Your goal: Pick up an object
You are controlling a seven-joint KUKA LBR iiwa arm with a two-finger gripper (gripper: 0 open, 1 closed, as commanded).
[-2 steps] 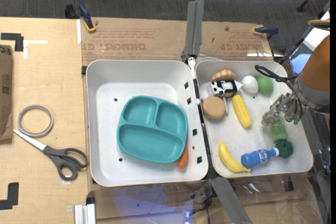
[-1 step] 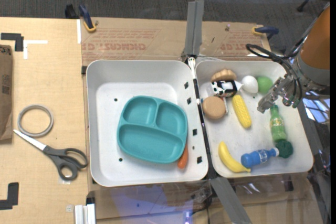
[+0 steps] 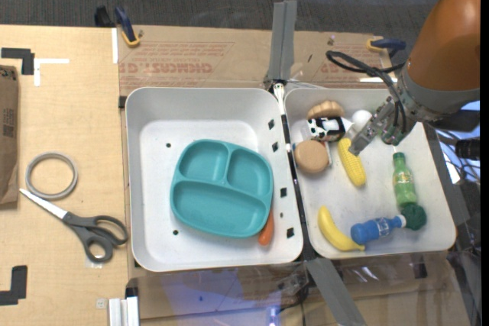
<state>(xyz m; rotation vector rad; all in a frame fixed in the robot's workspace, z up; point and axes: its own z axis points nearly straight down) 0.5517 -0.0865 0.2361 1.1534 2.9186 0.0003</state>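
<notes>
Here your gripper [image 3: 365, 140] hangs just above the corn cob [image 3: 352, 162], whose long axis slants toward the desk's near-right corner; finger spread: cannot tell.

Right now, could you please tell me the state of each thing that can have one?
End effector: low over the right bin, beside the corn, nothing seen in it.
Teal plate: lying flat in the left bin.
Carrot: lying partly under the plate's edge.
Green bottle: lying on its side.
Blue bottle: lying on its side, against the banana.
Corn: lying flat.
Scissors: shut, on the bench.
</notes>
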